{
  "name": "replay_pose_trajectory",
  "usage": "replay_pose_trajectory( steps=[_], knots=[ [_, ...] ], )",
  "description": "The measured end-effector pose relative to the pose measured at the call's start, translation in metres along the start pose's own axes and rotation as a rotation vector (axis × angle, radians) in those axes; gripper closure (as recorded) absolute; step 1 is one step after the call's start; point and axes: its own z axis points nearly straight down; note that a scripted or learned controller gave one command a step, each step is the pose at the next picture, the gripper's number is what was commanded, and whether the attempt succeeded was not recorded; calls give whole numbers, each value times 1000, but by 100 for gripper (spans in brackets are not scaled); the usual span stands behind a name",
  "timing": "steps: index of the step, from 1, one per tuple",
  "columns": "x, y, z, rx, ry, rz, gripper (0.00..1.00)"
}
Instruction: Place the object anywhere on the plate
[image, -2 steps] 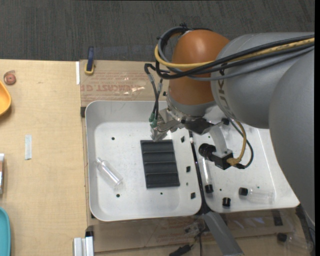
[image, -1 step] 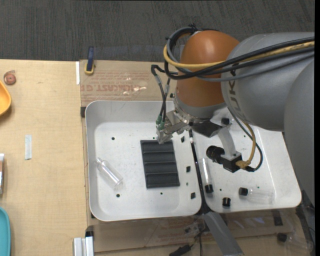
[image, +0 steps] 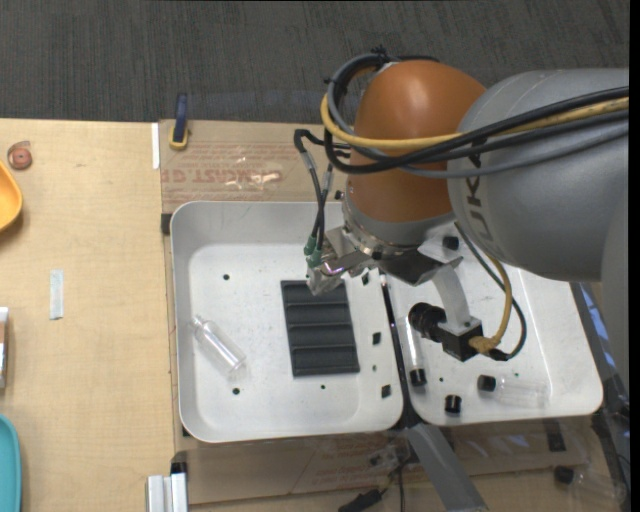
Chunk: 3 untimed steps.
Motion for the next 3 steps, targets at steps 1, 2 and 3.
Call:
replay_pose_trajectory(
  steps=[1, 2, 3],
  knots=[
    [2, 21, 54, 2, 1, -122, 100],
    [25, 32, 18, 0, 0, -60, 100],
    [44, -26, -32, 1, 0, -124, 100]
  ],
)
